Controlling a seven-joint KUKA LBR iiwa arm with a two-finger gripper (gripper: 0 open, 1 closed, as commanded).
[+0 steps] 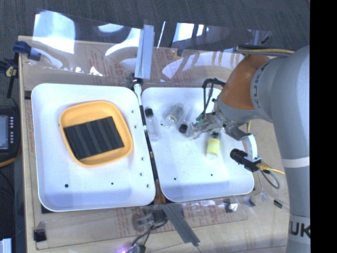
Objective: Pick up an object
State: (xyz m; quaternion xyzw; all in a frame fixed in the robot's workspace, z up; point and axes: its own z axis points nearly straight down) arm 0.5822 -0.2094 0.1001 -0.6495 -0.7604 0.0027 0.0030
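On the worktop (31,215), the left bin (47,183) carries a yellow tray with a dark ribbed insert (95,133), lying flat near the bin's middle and well apart from the arm, so it looks parked rather than in play. The right bin (179,183) holds the likely candidates: a small clear vial with a black cap (150,117) close to the dividing wall, a clear bottle (172,114) lying on its side just beside it, and a small dark piece (183,127) further right. A pale yellow tube (212,145) lies near the bin's centre-right. The gripper (202,124) is down low in this bin, between the dark piece and the yellow tube, near both. Whether it is spread or clenched I cannot tell, and nothing can be seen held in it.
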